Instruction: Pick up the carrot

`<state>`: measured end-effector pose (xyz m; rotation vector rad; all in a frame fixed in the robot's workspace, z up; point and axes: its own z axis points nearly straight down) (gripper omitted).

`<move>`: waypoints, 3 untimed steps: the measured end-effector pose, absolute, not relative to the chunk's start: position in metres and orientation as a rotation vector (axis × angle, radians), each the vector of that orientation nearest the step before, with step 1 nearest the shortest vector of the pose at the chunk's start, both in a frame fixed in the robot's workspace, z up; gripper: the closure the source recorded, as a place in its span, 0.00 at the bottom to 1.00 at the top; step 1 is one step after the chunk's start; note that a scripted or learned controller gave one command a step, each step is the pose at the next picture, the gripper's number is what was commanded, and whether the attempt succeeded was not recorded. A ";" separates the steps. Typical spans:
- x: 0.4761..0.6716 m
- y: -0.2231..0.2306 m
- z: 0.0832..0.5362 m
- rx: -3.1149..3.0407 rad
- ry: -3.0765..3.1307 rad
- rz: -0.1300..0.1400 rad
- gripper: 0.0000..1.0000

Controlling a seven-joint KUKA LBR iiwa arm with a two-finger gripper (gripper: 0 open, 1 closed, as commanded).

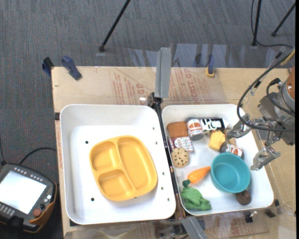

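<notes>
Sitting at the far left, off the bench, is a handheld control pendant (19, 195) with a pale screen. Next comes the left bin (74, 118), a shallow white tray, and in it lies a yellow divided plate (123, 168) with three compartments, set at a slight angle.

A grey upright post (163, 76) stands behind the seam where the two bins meet. The right bin (265, 195) is crowded. Along its left side lie a brown block (177, 129), a small printed packet (184, 143) and a round cookie (180, 157). Further back sit a small can (195, 128) and a black-and-white carton (212, 124). A yellow corn-like piece (217, 140) lies just beside another small can (232, 149).

The carrot (200, 174) lies in the front half of the right bin, orange with a green top, tilted, its tip pointing toward the teal bowl (230, 172) and nearly touching the bowl's rim. A green leafy toy (196, 198) sits just in front of the carrot's green end. A dark brown round item (243, 197) rests near the bowl's front right side.

At the right, the gripper (250, 146) hangs over the right bin's right edge, its two fingers spread wide apart with nothing between them, one finger (238, 129) near the corn piece, the other beside the bowl. It is well apart from the carrot.
</notes>
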<state>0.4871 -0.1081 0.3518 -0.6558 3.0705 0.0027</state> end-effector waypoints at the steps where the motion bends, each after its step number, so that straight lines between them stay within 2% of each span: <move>1: 0.494 -0.073 0.213 -0.306 3.137 0.008 0.00; 2: 0.531 -0.081 0.085 -0.730 3.059 0.006 0.00; 3: 0.497 -0.080 0.087 -1.296 2.861 0.005 0.00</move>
